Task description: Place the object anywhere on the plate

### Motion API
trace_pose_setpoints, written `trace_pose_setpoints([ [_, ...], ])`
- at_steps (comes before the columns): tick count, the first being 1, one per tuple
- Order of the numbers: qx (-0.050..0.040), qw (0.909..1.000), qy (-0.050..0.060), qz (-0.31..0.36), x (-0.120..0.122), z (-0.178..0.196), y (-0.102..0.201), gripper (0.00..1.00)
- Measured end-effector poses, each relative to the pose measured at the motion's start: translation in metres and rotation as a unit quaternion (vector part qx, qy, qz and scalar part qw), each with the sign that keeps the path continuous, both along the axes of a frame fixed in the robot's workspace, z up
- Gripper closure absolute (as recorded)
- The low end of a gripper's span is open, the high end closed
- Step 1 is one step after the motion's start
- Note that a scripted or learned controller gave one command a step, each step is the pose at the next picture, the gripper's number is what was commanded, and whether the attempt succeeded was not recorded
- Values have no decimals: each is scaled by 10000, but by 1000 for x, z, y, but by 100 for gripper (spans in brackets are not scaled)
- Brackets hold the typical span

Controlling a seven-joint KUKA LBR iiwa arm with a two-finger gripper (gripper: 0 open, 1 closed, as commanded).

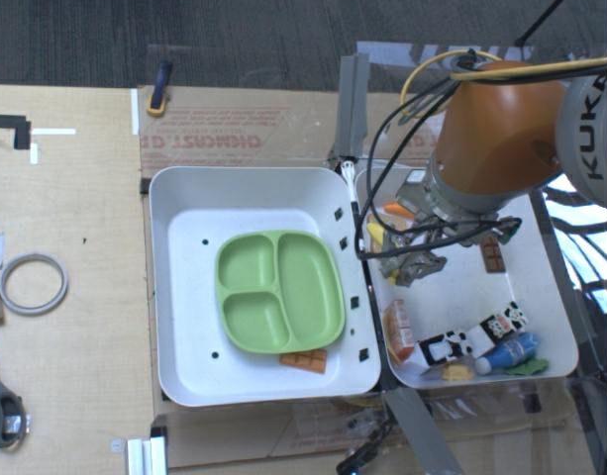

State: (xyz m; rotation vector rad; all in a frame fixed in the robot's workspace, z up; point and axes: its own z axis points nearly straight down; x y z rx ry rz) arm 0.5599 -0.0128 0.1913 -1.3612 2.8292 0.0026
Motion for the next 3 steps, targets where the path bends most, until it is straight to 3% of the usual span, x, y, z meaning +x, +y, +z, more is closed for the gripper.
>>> trace_pose_setpoints([
  [1, -1, 9999, -3, -134, -41, 1, 51, 100],
  [2, 2, 9954, -13, 953, -34, 124, 117, 100],
  [3, 2, 9955, -12, 952, -34, 124, 117, 0],
])
